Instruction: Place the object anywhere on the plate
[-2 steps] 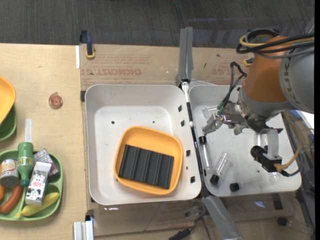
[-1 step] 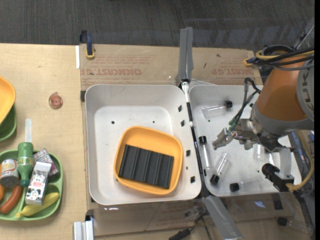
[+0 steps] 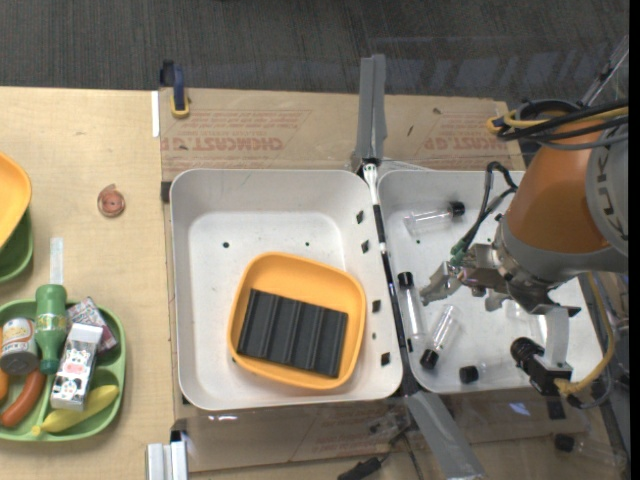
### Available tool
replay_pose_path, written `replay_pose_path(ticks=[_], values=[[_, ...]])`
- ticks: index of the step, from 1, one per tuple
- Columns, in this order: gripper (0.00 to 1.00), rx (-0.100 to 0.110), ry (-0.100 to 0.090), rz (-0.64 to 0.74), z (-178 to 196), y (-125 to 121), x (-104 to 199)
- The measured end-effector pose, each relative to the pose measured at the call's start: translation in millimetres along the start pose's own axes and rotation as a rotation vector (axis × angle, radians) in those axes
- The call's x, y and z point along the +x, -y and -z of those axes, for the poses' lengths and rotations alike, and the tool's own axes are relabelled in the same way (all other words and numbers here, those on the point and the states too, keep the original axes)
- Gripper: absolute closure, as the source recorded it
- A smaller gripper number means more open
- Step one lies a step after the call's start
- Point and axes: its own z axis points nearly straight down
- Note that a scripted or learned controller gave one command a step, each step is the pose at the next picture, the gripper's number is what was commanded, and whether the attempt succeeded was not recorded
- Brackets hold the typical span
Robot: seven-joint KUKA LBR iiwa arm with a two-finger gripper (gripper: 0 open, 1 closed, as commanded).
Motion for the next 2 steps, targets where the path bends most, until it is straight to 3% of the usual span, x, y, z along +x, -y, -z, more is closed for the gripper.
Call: replay_pose_path(ticks=[2], values=[[0.0, 0.0, 0.002, -0.073, 0, -9, 21]])
